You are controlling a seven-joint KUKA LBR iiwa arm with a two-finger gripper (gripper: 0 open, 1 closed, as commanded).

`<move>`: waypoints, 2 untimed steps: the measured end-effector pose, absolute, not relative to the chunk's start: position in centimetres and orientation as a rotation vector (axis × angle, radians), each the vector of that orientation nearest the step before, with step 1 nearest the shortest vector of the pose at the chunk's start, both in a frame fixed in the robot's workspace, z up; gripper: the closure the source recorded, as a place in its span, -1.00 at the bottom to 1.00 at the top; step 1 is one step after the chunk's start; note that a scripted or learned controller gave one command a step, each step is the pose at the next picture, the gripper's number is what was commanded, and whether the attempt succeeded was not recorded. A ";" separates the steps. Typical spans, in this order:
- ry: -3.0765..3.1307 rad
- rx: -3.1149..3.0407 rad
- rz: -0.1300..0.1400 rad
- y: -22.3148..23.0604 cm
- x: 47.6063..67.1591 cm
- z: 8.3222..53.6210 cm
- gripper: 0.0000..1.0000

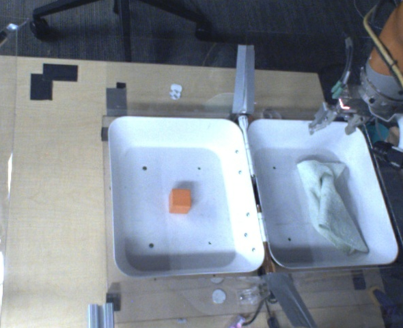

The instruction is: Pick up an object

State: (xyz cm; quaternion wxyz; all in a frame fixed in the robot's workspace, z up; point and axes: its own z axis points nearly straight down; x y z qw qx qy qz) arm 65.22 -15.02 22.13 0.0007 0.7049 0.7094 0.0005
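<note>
Two candidates are waiting: orange cube, seemingly light and stiff, inviting flat-side pinching, and limp cloth; gripper is hovering, jaws apart, holding nothing

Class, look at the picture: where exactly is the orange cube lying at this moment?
The orange cube lies near the middle of the left bin, alone on its floor, far from the cloth in the right bin.

Arm: orange band over grey metal wrist, yellow cable looped alongside, black cables trailing. Gripper: two thin grey metal fingers, small lit spot above them.
</note>
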 end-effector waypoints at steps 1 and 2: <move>2.228 2.213 0.002 -15.0 65.2 22.1 -1.00; 2.315 2.112 0.008 -15.7 67.0 8.8 -1.00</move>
